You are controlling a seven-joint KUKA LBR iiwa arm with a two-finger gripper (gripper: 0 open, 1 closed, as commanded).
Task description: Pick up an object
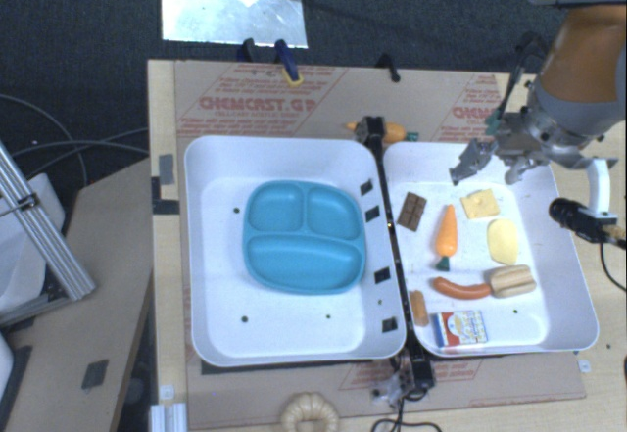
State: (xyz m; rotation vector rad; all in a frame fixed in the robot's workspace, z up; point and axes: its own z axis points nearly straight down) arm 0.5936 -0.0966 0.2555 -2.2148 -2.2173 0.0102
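pincer hovering open, gripping nothing, upper right of frame | toy food lying loose in right bin for picking | cheese slice nearest below

carrot: orange plastic carrot, lying lengthwise mid-bin
sausage: red sausage, flat, just below it

Even overhead light, slightly soft focus

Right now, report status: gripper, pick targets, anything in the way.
Gripper open, holding nothing, above the right bin far end. Nearest target: cheese slice, untouched. Carrot and potato close beside it. Nothing over the cheese.
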